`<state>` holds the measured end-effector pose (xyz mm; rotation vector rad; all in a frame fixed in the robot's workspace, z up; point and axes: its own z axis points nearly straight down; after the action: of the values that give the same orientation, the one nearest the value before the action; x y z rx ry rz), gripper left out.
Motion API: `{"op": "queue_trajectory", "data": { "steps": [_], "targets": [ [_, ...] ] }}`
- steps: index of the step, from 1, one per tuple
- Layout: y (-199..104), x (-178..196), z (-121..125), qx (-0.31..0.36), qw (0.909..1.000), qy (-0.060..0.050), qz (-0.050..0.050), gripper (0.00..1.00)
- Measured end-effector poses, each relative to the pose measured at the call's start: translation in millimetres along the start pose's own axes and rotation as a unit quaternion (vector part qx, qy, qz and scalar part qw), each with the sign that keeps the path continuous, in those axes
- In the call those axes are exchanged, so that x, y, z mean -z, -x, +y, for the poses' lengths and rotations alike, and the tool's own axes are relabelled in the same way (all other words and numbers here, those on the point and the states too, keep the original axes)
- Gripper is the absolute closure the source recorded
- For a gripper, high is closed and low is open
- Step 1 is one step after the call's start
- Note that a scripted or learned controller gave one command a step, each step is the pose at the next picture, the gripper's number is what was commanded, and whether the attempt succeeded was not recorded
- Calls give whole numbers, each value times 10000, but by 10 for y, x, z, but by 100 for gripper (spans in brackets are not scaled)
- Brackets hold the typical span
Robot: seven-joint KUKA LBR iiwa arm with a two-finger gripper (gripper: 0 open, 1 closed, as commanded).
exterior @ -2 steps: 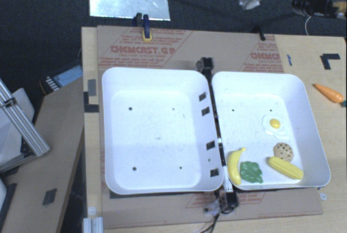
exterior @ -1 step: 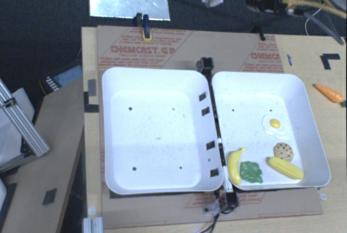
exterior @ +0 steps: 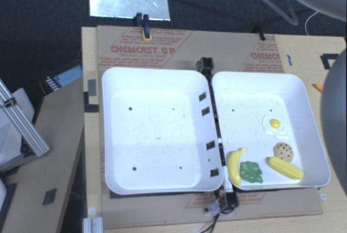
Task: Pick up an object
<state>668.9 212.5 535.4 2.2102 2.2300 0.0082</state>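
From the camera view, the right bin (exterior: 303, 96) holds all the toys along its near side: a banana (exterior: 234, 166) against the divider, a green leafy piece (exterior: 251, 172) touching it, a corn cob (exterior: 285, 168), a cookie (exterior: 283, 150) just above the cob, and a fried egg (exterior: 274, 124) (nearer the bin's middle). The left bin (exterior: 157, 77) sits beside it. Whether the gripper is spread or pressed together I cannot tell.

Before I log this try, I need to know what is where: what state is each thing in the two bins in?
Banana: lying in the right bin, against its left wall, touching the green leaf.
Green leaf: flat beside the banana.
Corn cob: lying near the front edge.
Cookie: flat, just behind the corn cob.
Fried egg: flat, yolk up.
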Motion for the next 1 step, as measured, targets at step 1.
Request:
{"op": "queue_trajectory", "data": {
  "steps": [1],
  "targets": [
    [37,-3,-6,-23,10000,-17,-11,0]
  ]
}}
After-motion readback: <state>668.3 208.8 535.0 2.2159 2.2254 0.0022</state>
